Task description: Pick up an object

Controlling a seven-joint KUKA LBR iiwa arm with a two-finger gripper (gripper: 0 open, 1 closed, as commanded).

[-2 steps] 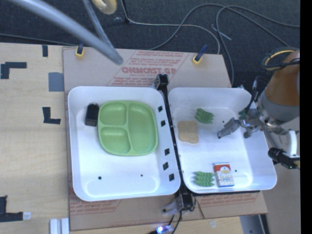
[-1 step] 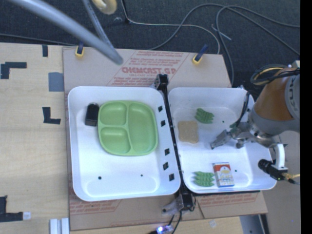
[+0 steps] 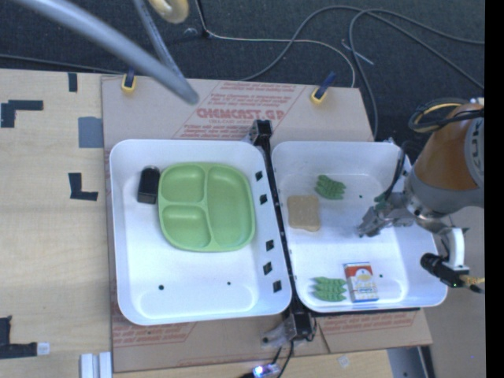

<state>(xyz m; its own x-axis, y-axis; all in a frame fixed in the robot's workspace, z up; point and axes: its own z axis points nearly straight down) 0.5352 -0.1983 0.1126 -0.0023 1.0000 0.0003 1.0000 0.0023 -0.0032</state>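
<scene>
The tan sponge-like block [image 3: 304, 212] lies in the right bin [image 3: 339, 152], just beside the divider between the bins. Past it sits a green leafy piece [image 3: 330, 187]; nearer the front lie another green piece [image 3: 330, 288] and a small card box [image 3: 361, 281], touching. My gripper [image 3: 372, 225] hangs low, right of the block. The left bin [image 3: 126, 211] holds a green divided plate [image 3: 206, 206] and a black object [image 3: 148, 185].

You have two white bins: the left bin [image 3: 126, 235] and the right bin [image 3: 346, 152]. You count one green tray [image 3: 207, 207], one black block [image 3: 148, 185], two green toys [image 3: 331, 187] [image 3: 330, 288], one tan sponge [image 3: 304, 212] and one small box [image 3: 361, 281].
</scene>
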